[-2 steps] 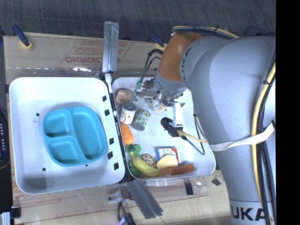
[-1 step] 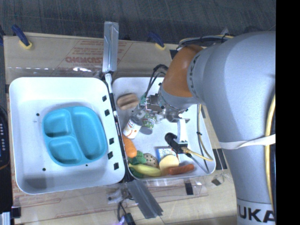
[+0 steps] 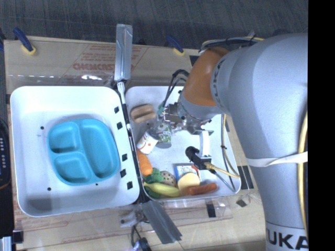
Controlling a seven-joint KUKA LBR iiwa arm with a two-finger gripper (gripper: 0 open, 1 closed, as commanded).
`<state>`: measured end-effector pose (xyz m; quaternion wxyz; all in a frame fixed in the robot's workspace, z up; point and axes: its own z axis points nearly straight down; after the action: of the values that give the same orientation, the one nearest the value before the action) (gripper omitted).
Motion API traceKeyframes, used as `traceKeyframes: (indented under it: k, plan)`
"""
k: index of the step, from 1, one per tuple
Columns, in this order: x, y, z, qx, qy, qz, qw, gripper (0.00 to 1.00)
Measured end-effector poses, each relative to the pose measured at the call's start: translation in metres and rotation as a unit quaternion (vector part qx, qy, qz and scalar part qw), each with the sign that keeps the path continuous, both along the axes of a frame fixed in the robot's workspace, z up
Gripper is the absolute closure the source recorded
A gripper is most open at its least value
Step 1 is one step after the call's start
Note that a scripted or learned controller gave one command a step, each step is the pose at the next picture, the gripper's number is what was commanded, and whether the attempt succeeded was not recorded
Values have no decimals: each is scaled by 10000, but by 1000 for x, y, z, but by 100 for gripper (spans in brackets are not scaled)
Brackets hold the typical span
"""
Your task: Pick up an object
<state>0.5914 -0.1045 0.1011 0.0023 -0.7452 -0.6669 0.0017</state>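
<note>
The small white bottle (image 3: 148, 141) with an orange cap end lies tilted near the left wall of the right bin (image 3: 230, 184), and appears the likeliest object for the pick, since the gripper (image 3: 165, 125) hangs just beside and above its upper end. Whether the tool is spread or pressed together cannot be told from this slanted view, and nothing is seen pinched in it. To do the step well, the tool should probably straddle the bottle across its narrow round body, not along its length, and descend squarely, because a smooth cylinder is apt to roll away. A tan bread roll (image 3: 142, 112), matte and rounded, sits just above the bottle. Below lie an orange carrot (image 3: 145, 166), a yellow banana (image 3: 163, 190), a pale yellow rounded piece (image 3: 188, 180) and a reddish sausage-like piece (image 3: 201, 189), all seemingly glossy plastic toy food. The left bin (image 3: 26, 109) holds a blue three-compartment tray (image 3: 81, 150) of smooth moulded plastic.
</note>
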Motion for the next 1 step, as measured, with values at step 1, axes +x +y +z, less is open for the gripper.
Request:
traceKeyframes:
  k: [1]
  plan:
    - [66, 55, 93, -5, -50, 1227, 9924, 100]
